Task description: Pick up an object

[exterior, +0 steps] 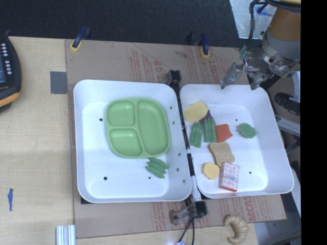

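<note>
Camera view, slanted look down on the bench. My arm enters at the upper right of the frame, orange band (pixel 284 15) showing above the wrist. My pincer (pixel 244 80) hangs over the far rim of the right bin (pixel 276 137), near its upper edge. The two fingers are spread apart, one finger (pixel 231 76) angled toward the left, the other at the right; nothing lies between them. Pincer released, holding nothing.

Right bin contents, all lying on the floor below my pincer in the frame and apart from it:
- yellow round piece (pixel 196 112), upper left of the bin
- two green pods (pixel 203 132) side by side, just below it, with a small dark purple piece (pixel 208 118) at their top
- orange-red block (pixel 223 132) just right of the pods
- green ridged piece (pixel 247 130) farther right, alone
- tan bread slice (pixel 221 152) at bin centre
- small yellow piece (pixel 211 171) below the slice
- red-and-white packet (pixel 229 176) touching the slice's lower edge, near the bottom rim

Left bin (pixel 87 137): green divided plate (pixel 138 127) at centre, three compartments; green pod cluster (pixel 157 167) just below its lower right corner.

Outside the bins: croissant-shaped item (pixel 236 227) on the cardboard at lower right; black and orange handset (pixel 7 70) at the left edge.
</note>
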`<action>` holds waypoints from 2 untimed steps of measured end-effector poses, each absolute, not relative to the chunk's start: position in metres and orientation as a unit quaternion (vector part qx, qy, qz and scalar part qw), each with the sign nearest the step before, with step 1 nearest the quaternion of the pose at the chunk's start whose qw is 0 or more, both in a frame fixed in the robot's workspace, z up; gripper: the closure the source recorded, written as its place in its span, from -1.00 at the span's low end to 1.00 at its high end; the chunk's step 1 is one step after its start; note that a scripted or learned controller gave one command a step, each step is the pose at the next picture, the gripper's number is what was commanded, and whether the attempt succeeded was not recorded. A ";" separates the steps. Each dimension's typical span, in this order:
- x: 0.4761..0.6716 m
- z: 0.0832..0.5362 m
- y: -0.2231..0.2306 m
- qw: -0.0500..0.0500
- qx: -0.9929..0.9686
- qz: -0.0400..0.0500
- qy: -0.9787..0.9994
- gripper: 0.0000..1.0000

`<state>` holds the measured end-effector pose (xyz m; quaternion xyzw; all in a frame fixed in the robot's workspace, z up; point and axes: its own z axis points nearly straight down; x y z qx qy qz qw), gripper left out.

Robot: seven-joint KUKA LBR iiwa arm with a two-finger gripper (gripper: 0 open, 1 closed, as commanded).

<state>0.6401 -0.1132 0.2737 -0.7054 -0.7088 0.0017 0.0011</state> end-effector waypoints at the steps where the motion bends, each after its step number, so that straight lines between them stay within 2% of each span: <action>1: 0.555 0.162 -0.152 0.007 -0.707 0.006 -0.707 -1.00; 2: 0.571 0.091 -0.183 -0.001 -0.706 0.002 -0.708 -1.00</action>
